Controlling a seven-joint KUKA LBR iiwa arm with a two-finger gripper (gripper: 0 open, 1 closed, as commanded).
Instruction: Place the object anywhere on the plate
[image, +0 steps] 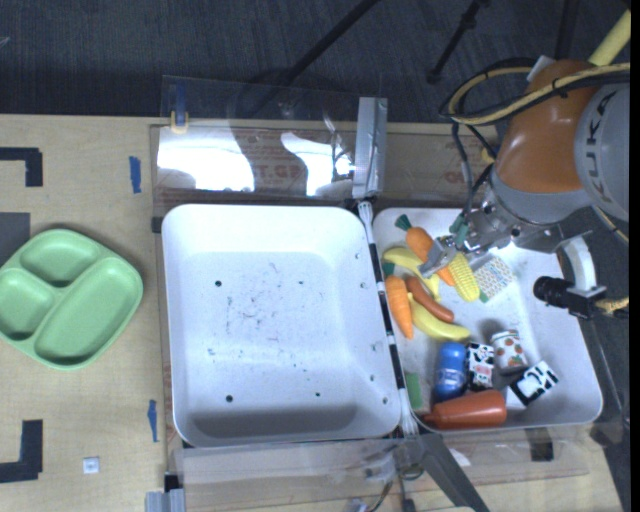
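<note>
A green divided plate (75, 297) lies on the bench at the far left, outside both bins. My gripper (452, 252) hangs low over the upper middle of the right bin (565, 345). It sits right at the top of a yellow corn cob (464, 276), between a short carrot (420, 243) and a pale mesh-covered piece (493, 276). Whether anything is held there I cannot make out. A yellow banana (400, 260) lies just to its left.
The right bin also holds a long carrot (400, 306), a second banana (441, 323), a blue can (451, 368), a red sausage (470, 408) and two black-and-white pieces (535, 382). The left bin (270, 310) lies between the gripper and the plate. A clear panel (260, 150) stands behind it.
</note>
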